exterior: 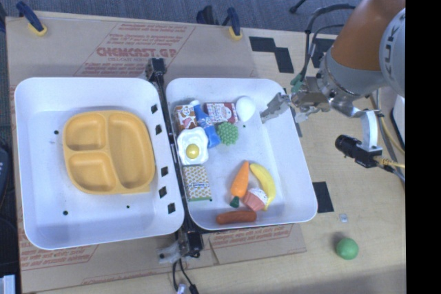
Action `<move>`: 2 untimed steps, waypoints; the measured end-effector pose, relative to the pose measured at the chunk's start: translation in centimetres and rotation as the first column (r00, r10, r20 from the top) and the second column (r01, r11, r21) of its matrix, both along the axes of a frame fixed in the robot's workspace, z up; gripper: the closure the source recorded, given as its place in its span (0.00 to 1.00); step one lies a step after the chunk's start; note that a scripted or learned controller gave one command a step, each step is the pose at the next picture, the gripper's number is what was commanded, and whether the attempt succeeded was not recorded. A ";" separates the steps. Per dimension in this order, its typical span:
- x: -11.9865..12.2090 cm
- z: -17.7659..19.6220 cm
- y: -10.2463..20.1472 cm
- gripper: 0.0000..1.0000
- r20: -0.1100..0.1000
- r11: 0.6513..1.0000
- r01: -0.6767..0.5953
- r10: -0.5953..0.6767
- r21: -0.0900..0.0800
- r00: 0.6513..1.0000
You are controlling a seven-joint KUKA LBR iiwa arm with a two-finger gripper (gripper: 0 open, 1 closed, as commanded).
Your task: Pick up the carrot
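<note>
While the grey two-finger gripper (274,107) hangs over the right white bin's (295,169) right rim, fingers spread and holding nothing, the orange toy carrot (240,180) lies near the front edge, yellow banana (263,180) just beside it, brown sausage (236,217) in front.

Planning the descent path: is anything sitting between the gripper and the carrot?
Nothing visible blocks it. The gripper hovers at the right bin's upper right edge, and bare bin floor lies between it and the carrot. The banana lies close along the carrot's right side, and may crowd the grasp.
</note>
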State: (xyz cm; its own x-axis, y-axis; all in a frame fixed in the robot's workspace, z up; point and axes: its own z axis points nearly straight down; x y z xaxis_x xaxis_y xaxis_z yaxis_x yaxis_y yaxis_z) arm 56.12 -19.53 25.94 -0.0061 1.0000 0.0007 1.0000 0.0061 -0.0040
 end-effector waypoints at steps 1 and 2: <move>-3.2 -14.9 1.8 0.00 -0.004 0.992 0.128 -0.128 0.001 0.992; -5.0 -16.8 3.5 0.00 0.001 0.950 -0.312 0.312 0.002 0.950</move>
